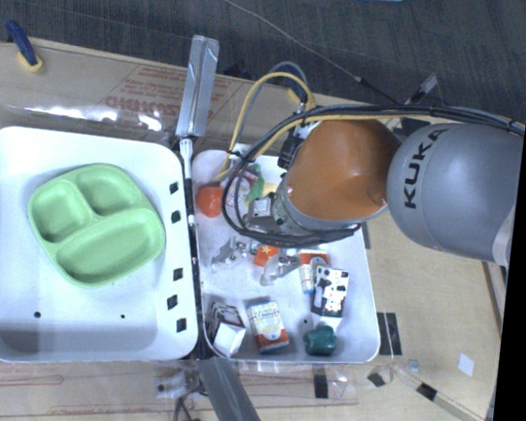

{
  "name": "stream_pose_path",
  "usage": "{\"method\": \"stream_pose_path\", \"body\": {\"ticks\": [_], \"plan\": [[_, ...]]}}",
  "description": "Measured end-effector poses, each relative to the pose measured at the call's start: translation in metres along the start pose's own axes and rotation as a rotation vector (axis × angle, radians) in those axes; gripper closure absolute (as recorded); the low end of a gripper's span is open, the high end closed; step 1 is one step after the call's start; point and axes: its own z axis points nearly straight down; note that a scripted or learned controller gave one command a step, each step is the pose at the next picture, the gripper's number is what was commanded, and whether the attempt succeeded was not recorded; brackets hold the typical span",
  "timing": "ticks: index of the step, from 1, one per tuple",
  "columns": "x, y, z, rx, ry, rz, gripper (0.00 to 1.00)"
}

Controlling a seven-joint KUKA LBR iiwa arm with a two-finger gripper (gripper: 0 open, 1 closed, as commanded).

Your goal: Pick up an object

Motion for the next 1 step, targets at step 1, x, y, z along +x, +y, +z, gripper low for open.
{"method": "stream_pose_path", "body": {"ticks": [1], "plan": [[0.0482,-0.068,0.0001,0.006,0.002,-0.139,0.0]]}}
